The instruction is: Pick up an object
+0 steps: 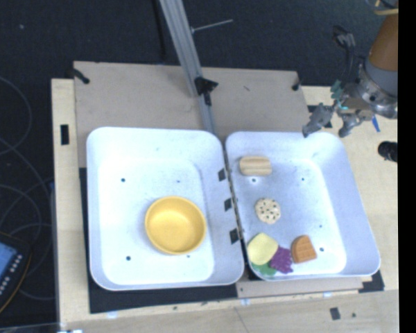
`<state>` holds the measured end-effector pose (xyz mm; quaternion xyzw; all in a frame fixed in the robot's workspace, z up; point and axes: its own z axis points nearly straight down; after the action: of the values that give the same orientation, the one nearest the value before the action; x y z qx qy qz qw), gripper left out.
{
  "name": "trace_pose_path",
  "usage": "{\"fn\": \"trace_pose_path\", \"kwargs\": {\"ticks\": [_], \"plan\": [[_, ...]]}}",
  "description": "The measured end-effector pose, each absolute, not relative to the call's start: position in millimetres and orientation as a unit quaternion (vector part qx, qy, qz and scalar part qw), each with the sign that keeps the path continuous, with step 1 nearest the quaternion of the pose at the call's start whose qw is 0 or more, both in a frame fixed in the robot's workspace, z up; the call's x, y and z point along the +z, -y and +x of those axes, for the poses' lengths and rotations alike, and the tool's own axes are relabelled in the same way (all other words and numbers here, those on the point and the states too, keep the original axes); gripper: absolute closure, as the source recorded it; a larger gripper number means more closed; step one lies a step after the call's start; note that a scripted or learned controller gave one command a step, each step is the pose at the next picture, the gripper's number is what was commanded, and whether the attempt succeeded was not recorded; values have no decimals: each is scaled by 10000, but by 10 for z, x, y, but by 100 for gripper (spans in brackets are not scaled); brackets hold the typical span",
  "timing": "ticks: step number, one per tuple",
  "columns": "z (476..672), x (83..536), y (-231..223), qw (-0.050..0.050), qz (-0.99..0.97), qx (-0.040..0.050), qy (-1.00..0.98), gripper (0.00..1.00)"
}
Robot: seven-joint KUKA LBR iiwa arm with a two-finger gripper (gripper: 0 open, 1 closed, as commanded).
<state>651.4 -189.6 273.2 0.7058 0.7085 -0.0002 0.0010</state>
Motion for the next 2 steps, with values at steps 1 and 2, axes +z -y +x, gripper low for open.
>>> {"fn": "trace_pose_path", "kwargs": {"ticks": [1, 2], "plan": [[6513, 2734, 1902, 13, 7057, -8, -7085, 0], [6422, 2186, 1981, -6, 7076, -25, -7067, 0]]}}
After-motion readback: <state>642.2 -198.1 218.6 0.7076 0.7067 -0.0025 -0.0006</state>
